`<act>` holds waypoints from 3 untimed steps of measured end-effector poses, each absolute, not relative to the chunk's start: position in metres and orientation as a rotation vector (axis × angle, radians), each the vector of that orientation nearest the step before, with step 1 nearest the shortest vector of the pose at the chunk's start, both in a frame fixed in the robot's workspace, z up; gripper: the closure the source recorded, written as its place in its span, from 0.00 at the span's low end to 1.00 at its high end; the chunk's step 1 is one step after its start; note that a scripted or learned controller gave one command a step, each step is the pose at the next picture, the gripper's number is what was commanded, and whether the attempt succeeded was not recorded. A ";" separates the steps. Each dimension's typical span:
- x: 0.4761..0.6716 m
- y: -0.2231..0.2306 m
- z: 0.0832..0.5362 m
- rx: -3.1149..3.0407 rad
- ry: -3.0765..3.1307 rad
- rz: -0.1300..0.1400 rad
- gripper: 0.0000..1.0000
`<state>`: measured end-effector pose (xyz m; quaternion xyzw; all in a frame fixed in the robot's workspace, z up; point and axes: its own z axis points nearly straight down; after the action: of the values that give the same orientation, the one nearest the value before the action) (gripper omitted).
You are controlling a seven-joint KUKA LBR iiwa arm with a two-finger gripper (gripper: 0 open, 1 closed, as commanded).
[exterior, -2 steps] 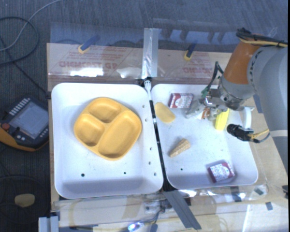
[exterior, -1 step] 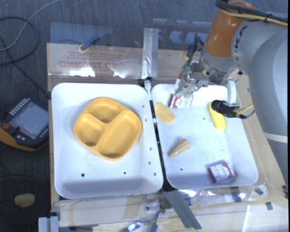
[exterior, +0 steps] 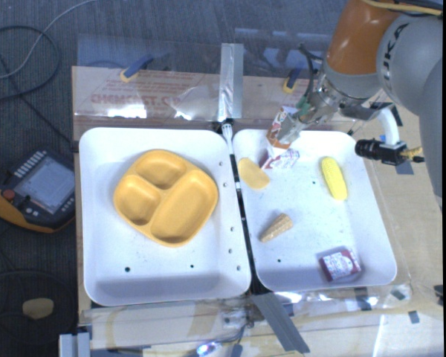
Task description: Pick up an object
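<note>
Far to the left of the jaws, off the worktop, a handheld control pendant (exterior: pixel 36 192) lies on the dark floor among loose black cables. Well to the left of the jaws and lower in the view, the left bin (exterior: pixel 104 274) carries a yellow divided plate (exterior: pixel 166 196) with three compartments, set near its middle. The right bin (exterior: pixel 372 266) touches the left bin along a shared rim, just left of the jaws.

Just below and left of the jaws, a pale yellow chip-shaped piece (exterior: pixel 253 173) lies against the right bin's left wall. The jaws (exterior: pixel 286 134) hang over the back edge of the right bin, clenched on a small red and white packet (exterior: pixel 282 141), which shows between the fingers and trails down to touch the bin floor beside a crumpled white and red wrapper end. Further below the jaws, a small cone-shaped piece (exterior: pixel 276 227) lies apart on the bin floor. To the right of the jaws and slightly lower, a yellow corn cob (exterior: pixel 334 178) lies lengthwise. Well below and right, near the front corner, sits a dark red pouch (exterior: pixel 339 264).
</note>
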<state>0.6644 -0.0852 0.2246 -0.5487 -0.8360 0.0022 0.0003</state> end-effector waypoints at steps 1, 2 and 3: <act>0.663 -0.057 0.200 -2.210 -2.228 0.009 1.00; 0.663 -0.057 0.201 -2.210 -2.229 0.009 0.00; 0.665 -0.097 0.121 -2.232 -2.206 0.005 0.00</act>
<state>0.6651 -0.0965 0.1212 -0.7112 -0.7029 0.0014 0.0016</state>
